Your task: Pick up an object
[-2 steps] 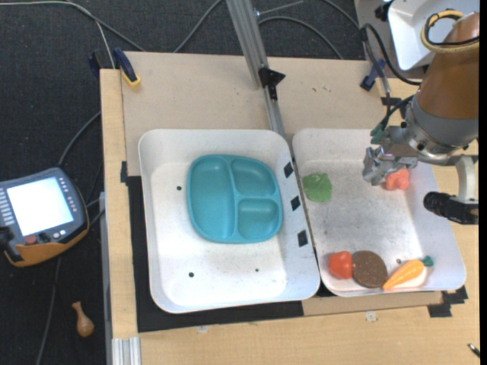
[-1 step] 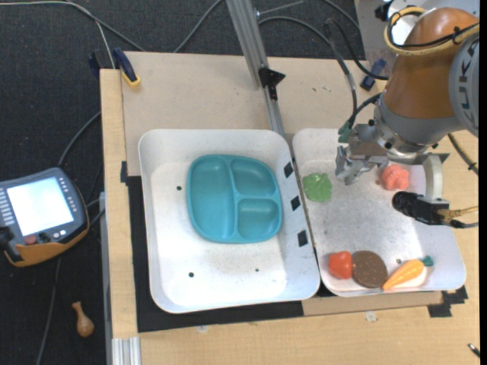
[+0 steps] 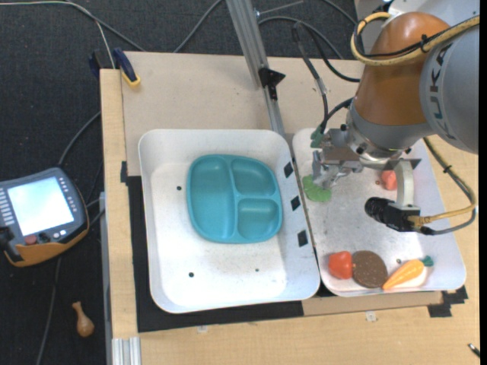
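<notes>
I see the claw [image 3: 329,175] low over the right-hand shallow white bin [image 3: 450,258], its tips just above a small green flat piece [image 3: 317,191] at the bin's left wall; I cannot tell its state. Well below it lie a red tomato-like toy [image 3: 341,264], a brown round disc [image 3: 369,268] and an orange carrot toy [image 3: 404,273]. Left of it sits a teal divided plastic plate [image 3: 233,198].

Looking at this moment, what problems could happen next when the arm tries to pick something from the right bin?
1. The gripper is at the green object, which lies close to the right bin wall beside the left bin; the fingers may hit that wall.
2. The green object looks small and flat, so it may slip out.
3. The black cable hangs low under the wrist and could drag the nearby pink object.
</notes>
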`<state>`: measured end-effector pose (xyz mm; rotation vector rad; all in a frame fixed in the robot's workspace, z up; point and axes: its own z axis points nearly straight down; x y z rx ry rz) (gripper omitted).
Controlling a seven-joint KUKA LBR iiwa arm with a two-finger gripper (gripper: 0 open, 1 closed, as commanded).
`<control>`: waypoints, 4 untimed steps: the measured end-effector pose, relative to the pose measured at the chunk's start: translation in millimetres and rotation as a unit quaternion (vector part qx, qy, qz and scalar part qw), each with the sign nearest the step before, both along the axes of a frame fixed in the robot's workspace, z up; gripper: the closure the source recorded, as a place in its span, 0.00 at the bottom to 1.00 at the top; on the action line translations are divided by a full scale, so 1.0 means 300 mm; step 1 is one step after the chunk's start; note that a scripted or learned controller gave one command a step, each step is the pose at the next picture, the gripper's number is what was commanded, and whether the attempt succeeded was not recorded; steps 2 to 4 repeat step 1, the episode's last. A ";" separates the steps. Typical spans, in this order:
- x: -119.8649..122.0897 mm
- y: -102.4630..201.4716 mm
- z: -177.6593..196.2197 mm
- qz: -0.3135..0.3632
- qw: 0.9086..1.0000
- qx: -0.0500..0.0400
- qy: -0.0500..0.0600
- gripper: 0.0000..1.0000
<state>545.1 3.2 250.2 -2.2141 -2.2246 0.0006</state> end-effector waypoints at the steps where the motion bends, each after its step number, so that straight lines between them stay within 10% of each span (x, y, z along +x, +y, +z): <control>1: 0.022 0.193 -0.040 0.001 1.000 0.000 0.000 1.00; 4: 0.022 0.193 -0.040 0.001 1.000 0.000 0.000 1.00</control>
